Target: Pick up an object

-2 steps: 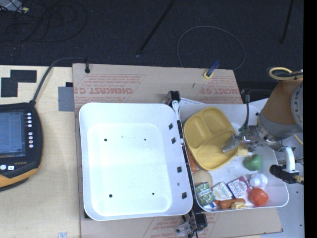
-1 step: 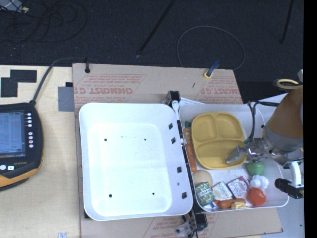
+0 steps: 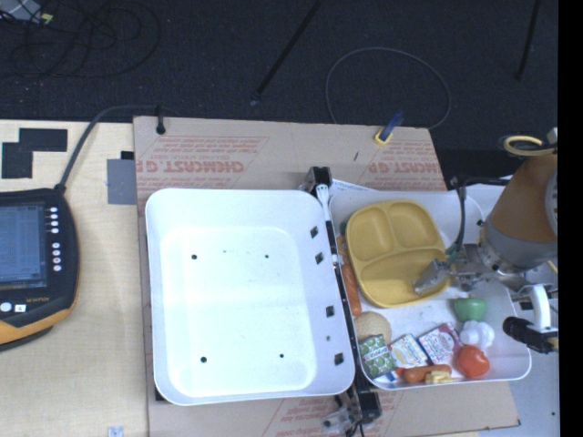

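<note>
The right bin [image 3: 519, 364] holds a yellow divided plate [image 3: 392, 244] in its upper half. Along its lower edge lie a round tan bun [image 3: 372, 324], a green packet [image 3: 376, 355], two small cartons [image 3: 424, 348], a red tomato [image 3: 472, 361], a white ball [image 3: 475, 334] and a green item [image 3: 471, 308]. My gripper [image 3: 434, 278] reaches in from the right and is low over the plate's lower right rim, just up and left of the green item. The orange band of the arm [image 3: 524, 203] is above it at the right.
The left bin [image 3: 239, 294] sits beside the right one, with a black clip strip [image 3: 330, 262] between them. Both rest on a cardboard sheet [image 3: 273, 157]. A teach pendant [image 3: 32, 258] lies at the far left, and a blue and yellow tool [image 3: 389, 127] at the cardboard's back edge.
</note>
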Available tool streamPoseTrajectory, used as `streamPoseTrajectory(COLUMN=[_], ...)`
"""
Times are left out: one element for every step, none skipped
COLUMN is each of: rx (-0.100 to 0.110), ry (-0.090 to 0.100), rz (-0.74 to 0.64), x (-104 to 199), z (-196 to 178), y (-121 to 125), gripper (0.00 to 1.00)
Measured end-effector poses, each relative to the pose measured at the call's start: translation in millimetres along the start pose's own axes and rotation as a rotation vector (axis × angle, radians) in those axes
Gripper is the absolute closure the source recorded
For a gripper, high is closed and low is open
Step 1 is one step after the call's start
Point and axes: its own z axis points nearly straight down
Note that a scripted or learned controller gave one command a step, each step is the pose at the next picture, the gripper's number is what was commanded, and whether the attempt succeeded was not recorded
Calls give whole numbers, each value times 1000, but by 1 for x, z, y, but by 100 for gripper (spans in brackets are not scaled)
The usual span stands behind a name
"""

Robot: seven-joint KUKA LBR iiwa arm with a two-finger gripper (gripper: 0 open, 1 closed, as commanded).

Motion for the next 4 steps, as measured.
streamPoseTrajectory(rx=[-10,-2,-3,-3], ry=[-2,-3,-3,-2], rz=[3,0,-3,0], x=[1,17,0,0], z=[-1,0,0,-65], y=[-42,-4,91,88], gripper=[0,0,0,0])
